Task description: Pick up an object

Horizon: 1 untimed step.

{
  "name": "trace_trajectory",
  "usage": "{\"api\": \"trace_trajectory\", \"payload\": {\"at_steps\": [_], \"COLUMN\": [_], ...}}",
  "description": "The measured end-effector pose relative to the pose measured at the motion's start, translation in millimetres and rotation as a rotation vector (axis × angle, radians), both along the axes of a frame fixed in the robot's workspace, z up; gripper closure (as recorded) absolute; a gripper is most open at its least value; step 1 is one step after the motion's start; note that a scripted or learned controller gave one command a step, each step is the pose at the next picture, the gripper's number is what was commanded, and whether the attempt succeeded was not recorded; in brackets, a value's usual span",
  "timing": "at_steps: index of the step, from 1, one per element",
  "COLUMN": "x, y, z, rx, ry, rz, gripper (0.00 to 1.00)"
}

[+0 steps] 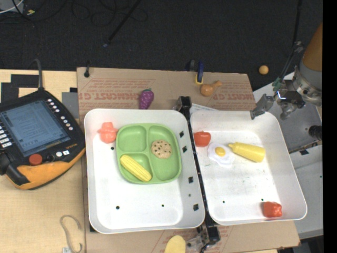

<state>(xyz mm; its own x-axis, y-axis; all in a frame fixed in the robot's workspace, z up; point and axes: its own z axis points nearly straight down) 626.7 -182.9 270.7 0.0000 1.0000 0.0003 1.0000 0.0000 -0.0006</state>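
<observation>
While the desk (52,210) carried both bins, the left bin (137,210) held a green tray (149,167) with a cookie (161,149) at its 2 o'clock and corn (135,168) at its 7 o'clock. A pink toy (107,133) lay at that bin's 10 o'clock. The right bin (247,194) held a mustard bottle (247,151), with an egg (221,153) touching at its 9 o'clock and a tomato (202,138) at the bin's 9 o'clock edge. The claw (275,105) hung spread, holding nothing, at that bin's 1 o'clock.

Two white bins (243,204), green tray (148,173) with cookie (161,149) and corn (135,168), hand (276,103) upper right.
</observation>
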Motion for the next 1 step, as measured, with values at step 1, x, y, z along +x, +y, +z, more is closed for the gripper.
{"api": "trace_trajectory", "payload": {"at_steps": [1], "x": [4.5], "y": [-0.2], "z": [-62.9], "rx": [0.001], "ry": [0.005], "rz": [0.002], "gripper": [0.00]}}
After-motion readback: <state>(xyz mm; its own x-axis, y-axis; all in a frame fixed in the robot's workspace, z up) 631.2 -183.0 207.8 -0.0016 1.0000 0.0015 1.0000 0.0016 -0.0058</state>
